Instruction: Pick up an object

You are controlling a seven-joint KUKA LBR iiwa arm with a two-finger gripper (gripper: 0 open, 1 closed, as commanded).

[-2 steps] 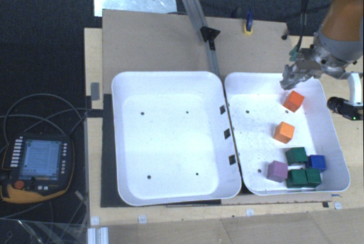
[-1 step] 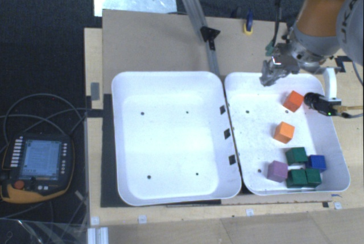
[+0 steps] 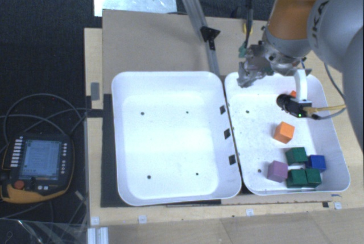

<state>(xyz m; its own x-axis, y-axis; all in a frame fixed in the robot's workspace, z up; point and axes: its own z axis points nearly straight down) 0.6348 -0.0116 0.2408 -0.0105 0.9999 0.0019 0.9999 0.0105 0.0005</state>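
From the camera above, the hand (image 3: 248, 75) hangs at the far corner of the right bin (image 3: 250, 140), how wide I cannot tell, so it should move over the orange block (image 3: 284, 132), standing apart mid-bin, and go straight down.

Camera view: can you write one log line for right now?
gripper: over right bin, far-left corner | grasp: none seen | orange block: in bin, apart

Robot lab: teach pendant (image 3: 37, 168), bench w/ two bins (image 3: 170, 135).
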